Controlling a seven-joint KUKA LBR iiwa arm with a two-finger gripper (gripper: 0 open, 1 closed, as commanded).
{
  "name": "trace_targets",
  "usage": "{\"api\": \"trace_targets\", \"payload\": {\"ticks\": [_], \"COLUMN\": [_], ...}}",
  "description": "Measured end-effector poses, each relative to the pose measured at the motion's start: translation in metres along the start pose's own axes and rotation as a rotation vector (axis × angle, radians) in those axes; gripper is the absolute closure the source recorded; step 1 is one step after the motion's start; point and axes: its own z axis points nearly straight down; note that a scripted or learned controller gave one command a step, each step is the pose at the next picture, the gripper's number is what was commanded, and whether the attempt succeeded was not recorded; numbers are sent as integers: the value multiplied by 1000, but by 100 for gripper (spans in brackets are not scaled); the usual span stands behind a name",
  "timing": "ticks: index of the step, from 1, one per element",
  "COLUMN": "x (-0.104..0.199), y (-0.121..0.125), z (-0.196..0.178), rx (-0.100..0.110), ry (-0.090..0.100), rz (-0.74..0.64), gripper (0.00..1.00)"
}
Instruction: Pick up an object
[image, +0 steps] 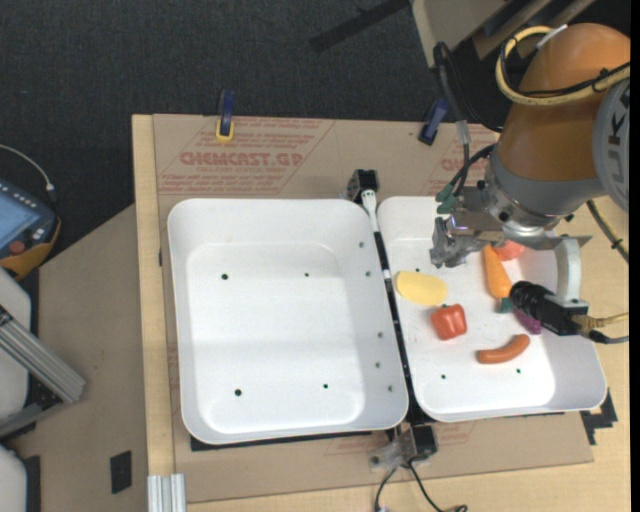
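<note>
Gripper low over the right bin's far half, nothing visibly held.

The gripper (452, 240) hangs from the grey and orange arm (550, 120) above the far-left part of the right bin (470, 400); whether it is released or clenched cannot be told from this angle, and no object shows in it. Just below it, close to the bin's left edge, lies a pale yellow piece (421, 289), and a red pepper (450, 320) sits near it toward the middle. An orange carrot (496, 273) lies further right, partly under the wrist, with a pink piece (510, 250) beside its far end. A dark purple object (530, 318) lies by the right edge, and a brown sausage (503, 349) rests toward the near-right corner. The left bin (200, 230) sits alongside, touching the right bin's left edge.
</note>
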Motion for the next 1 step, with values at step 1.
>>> {"api": "trace_targets", "payload": {"ticks": [1], "x": [53], "y": [-5], "z": [-39], "rx": [-14], "ry": [1], "rz": [-8], "gripper": [100]}}
